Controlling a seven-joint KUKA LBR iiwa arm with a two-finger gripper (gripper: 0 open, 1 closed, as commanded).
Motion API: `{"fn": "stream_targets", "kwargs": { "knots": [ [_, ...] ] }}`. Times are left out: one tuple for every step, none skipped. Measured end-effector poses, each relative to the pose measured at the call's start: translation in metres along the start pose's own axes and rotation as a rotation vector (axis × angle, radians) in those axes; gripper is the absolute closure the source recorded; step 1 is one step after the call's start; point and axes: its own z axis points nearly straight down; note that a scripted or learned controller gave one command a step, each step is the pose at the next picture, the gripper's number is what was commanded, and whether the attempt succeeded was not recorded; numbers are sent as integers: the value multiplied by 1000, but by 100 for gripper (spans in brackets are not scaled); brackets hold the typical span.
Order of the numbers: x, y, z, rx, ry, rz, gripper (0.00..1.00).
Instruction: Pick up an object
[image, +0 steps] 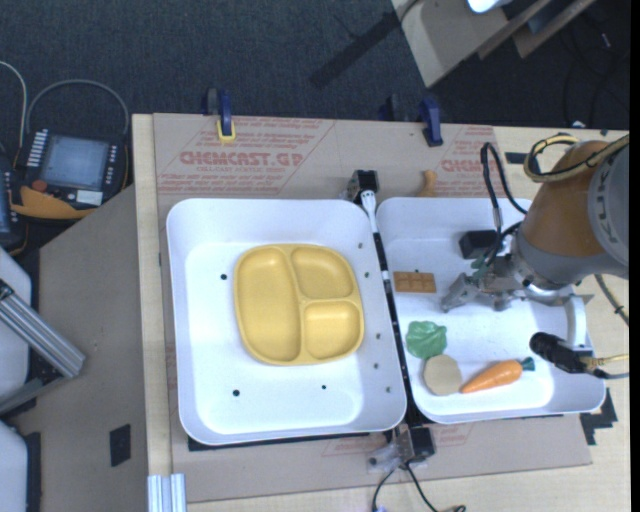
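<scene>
Rightward, pincer (462, 293) (mid-bin (440, 225)); edges free

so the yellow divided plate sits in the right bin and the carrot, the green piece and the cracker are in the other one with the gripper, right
Not quite: the yellow divided plate sits in the left bin, not the right. The rest holds: the carrot, the green piece and the cracker lie in the right bin, where the gripper is. The camera view shows it.

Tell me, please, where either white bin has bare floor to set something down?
Left white bin: bare floor all around the yellow divided plate, widest along its front edge. Right white bin: crowded in front by the green leafy piece, beige round piece, orange carrot, gripper; barest at its back.
</scene>
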Motion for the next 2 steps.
{"fn": "stream_targets", "kwargs": {
  "knots": [
    [-1,2,-14,-7,-3,0,100],
    [0,12,-71,-13,-5,-3,100]
  ]
}}
